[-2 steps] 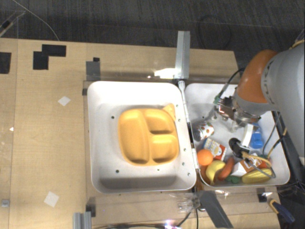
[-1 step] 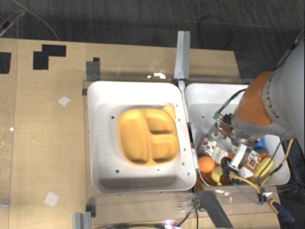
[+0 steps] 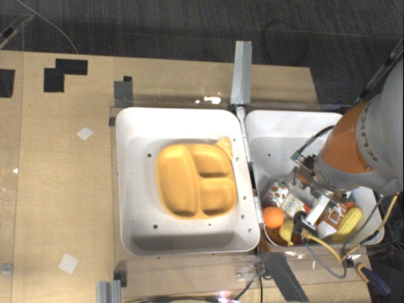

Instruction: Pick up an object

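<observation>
gripper [image 3: 313,202]: low over the pile at 6 o'clock of the right bin [image 3: 278,131], probably hunting a pick; can't tell if it's open or closed

orange [image 3: 273,217]: just beside it at 8 o'clock, crowded in

divided yellow plate [image 3: 194,179]: alone, mid left bin [image 3: 136,169]

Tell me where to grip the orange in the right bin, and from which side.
Take the orange across its middle, coming straight down from above. It is round, so any opposite sides serve, but the bin wall and a printed pack sit close beside it, so a sideways approach looks blocked.
</observation>
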Robot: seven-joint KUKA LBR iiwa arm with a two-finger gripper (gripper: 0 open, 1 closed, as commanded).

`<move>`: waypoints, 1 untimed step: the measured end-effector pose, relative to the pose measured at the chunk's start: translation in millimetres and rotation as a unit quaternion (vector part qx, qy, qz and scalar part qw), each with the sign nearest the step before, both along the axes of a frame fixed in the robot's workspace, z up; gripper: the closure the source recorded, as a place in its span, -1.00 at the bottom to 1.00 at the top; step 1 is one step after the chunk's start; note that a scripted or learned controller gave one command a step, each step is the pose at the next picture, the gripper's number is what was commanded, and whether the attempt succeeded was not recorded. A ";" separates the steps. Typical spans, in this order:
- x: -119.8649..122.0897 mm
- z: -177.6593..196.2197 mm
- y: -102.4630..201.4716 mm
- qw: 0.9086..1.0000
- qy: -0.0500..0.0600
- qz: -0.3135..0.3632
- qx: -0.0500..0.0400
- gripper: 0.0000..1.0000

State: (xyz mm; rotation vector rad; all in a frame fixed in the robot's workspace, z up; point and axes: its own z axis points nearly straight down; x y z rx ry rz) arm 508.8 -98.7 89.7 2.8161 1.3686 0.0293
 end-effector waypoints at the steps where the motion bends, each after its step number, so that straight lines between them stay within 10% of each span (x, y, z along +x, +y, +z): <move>1: 156.0 -2.8 -32.7 0.982 0.016 -0.189 0.005 -1.00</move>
